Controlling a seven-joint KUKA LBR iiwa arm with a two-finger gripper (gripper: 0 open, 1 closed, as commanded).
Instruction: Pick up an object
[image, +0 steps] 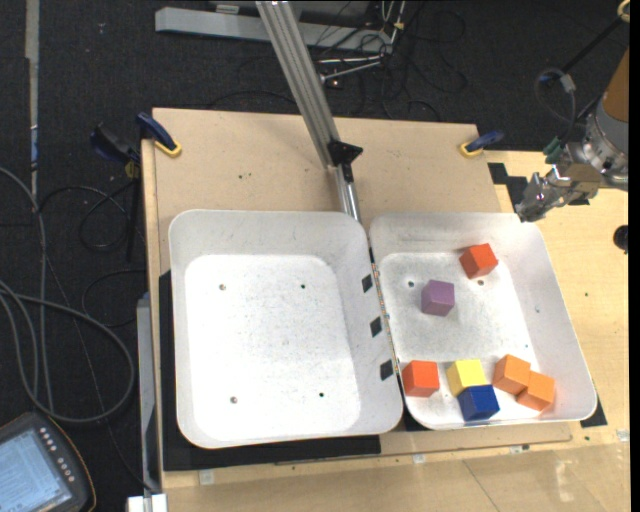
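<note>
While the gripper (530, 203) hovers beside the right bin (560, 330) | blocks untouched | jaws: state unclear

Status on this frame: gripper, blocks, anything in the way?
Gripper outside the right bin's far corner, nothing seen in it. Six blocks loose in that bin; purple block stands alone. Nothing blocking it.

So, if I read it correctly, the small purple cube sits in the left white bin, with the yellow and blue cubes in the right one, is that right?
Not quite: in the camera view the small purple cube sits in the right white bin, the same bin as the yellow cube and the blue cube, which lie near its front edge.
</note>
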